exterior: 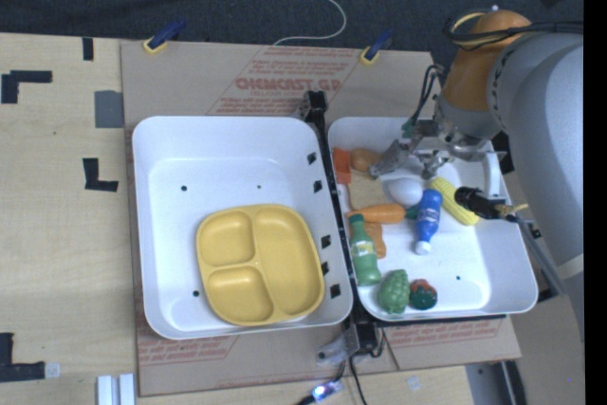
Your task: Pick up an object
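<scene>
The right bin holds several small items: a blue bottle, a white egg-like object, an orange carrot, a green bottle, a yellow piece, a green lumpy item and a brown piece. My gripper hangs low over the back of this bin, just above the white object. Its metal fingers point left and down, with nothing visibly held between them.
The left bin holds a yellow divided plate. A black divider clamp joins the bins. The grey arm with its orange band fills the right side. A white cable runs behind the bench.
</scene>
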Tool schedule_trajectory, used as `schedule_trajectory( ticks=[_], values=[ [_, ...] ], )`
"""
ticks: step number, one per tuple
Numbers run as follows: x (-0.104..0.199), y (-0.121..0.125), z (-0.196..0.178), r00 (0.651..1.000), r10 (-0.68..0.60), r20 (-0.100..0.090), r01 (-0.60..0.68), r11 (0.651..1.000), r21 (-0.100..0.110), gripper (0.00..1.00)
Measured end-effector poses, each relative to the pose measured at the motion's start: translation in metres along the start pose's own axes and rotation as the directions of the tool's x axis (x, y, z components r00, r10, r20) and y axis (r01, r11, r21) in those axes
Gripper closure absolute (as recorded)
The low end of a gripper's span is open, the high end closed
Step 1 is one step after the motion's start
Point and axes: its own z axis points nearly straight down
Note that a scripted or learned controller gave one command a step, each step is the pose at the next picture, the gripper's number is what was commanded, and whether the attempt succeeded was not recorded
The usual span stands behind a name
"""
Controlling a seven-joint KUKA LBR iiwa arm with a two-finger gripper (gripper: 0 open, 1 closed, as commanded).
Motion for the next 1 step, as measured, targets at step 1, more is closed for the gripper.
schedule_trajectory(
  ticks=[1],
  values=[
    [0.0011, 0.0028, -0.0128, 1.0, 0.004, 0.002, -0.004, 1.0, -0.019, 1.0]
  ],
)
